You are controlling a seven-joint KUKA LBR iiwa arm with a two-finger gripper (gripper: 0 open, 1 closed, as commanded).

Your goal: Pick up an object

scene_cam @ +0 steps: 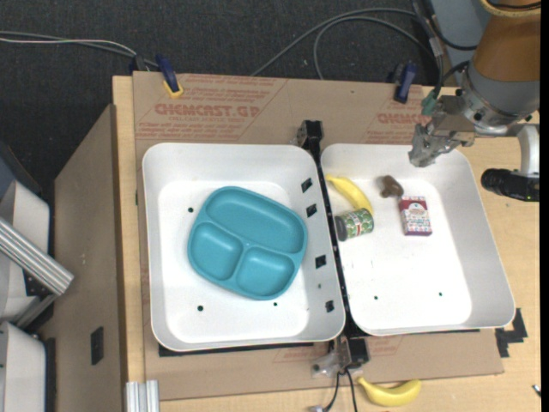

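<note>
In the right bin lie a yellow banana, a small green can on its side, a brown lump and a red and white box. My gripper hangs over the bin's far edge, above and to the right of the brown lump. Nothing shows between its tips. The left bin holds a blue divided plate.
A second banana lies on the bench in front of the bins. Blue clamps pin the cardboard sheet at the back. A black fixture juts in at the right of the bin.
</note>
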